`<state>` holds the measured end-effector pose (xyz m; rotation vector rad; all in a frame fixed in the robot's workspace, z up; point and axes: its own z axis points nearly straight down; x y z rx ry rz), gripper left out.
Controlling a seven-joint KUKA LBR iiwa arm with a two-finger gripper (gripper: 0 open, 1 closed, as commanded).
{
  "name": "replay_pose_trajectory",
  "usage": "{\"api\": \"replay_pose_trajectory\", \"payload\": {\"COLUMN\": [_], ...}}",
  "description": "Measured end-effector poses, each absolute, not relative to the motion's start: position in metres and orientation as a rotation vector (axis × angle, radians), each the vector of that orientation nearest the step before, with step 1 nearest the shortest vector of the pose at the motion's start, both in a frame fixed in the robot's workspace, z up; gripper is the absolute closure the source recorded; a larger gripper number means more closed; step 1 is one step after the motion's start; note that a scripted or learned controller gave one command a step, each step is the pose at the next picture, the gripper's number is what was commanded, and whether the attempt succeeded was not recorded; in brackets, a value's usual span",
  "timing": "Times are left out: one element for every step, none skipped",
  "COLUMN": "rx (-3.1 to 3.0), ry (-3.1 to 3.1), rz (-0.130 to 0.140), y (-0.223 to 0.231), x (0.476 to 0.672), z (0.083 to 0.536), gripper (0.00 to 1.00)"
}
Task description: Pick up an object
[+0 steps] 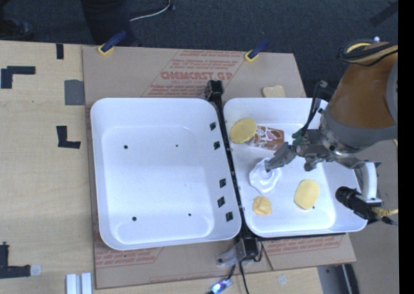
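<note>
- We saw two white bins point(155, 108) on cardboard point(187, 73) over a pale bench point(39, 176).
- The gripper point(275, 162) hung above a white wrapper point(265, 179); whether it was spread or closed, we couldn't tell.

A robotics lab — a grey-and-orange robot arm point(362, 102) over two shallow white plastic bins point(103, 157) clamped to brown cardboard sheeting point(187, 73).

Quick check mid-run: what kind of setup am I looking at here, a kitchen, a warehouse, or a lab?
Most likely a robot test bench in a lab. Two white bins sit side by side on cardboard sheet clipped to a wooden table, and the grey-and-orange arm reaches over small yellow pieces in the right one.
</note>
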<state>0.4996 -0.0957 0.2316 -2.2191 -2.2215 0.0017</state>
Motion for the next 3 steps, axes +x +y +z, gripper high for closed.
{"api": "replay_pose_trajectory", "payload": {"rx": [-2.219,-2.218,-2.227], "ry": [-2.226,-2.228,-2.217], "rz": [0.004,-0.003,0.003], "y": [-0.108,-0.094,-0.151], "x": [0.582,0.638,0.57], "z": [0.076,0.085,0.086], "gripper": [0.0,0.0,0.0]}}
